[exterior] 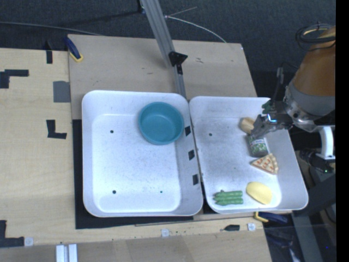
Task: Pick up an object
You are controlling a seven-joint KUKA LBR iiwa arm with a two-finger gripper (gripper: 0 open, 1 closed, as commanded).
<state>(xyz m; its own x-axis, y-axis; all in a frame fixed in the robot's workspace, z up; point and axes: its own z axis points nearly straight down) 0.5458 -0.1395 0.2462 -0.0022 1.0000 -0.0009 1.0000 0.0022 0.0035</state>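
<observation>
My gripper point(263, 125) hangs over the right side of the right bin point(218, 152), reaching in from the right. Just below its tip is a small grey-green block point(258, 146); whether it is touched or lifted I cannot tell. A tan rounded piece point(246, 124) lies right beside the gripper on its left. An orange pizza-slice toy point(265, 164) rests a little nearer the front. A yellow lemon-like piece point(259, 192) and a green bean pod point(228, 197) lie along the bin's front wall.
A blue bowl point(161, 123) stands at the back of the left bin point(109, 190). A slanted metal pole point(162, 34) runs from the top down to the gap between the bins. The arm's grey and orange body point(316, 86) fills the right side.
</observation>
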